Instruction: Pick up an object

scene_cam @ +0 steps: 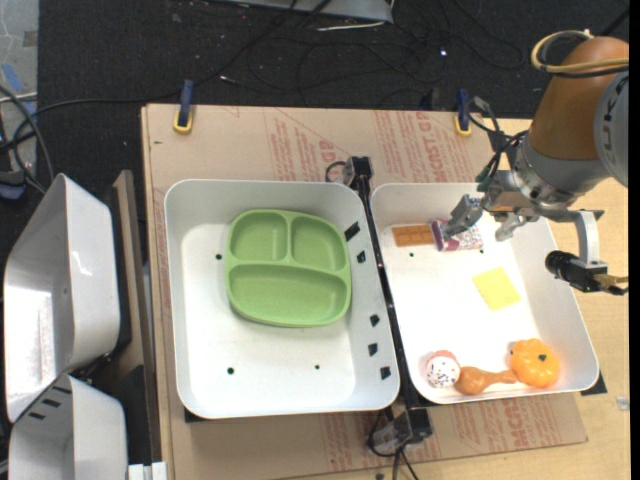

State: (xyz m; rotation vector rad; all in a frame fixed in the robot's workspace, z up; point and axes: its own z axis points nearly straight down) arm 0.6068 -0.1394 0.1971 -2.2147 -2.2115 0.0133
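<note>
The arm (575, 118) reached in from three o'clock, its gripper (466, 218) hanging low over the far end of the right bin (560, 308). Directly under the fingertips, and seemingly between them, lay a small pinkish-purple object (455, 238); the picture was too coarse there to say whether the fingers had closed on it or merely straddled it, so how wide they stood could not be told. Just beside that object, at its nine o'clock, lay a flat orange-brown bar (410, 235), the two touching or very nearly so.

From the gripper, a yellow square (496, 289) lay at about five o'clock, apart from it on the bin floor. Well apart, toward the near rim at six o'clock, sat a white speckled ball (441, 371), and beside that, at its three o'clock, an orange gourd-shaped toy (482, 377) and an orange pumpkin (533, 363), close together.

The left bin (200, 298), at nine o'clock from the gripper, held a green divided plate (288, 268) lying flat in its far half.
</note>
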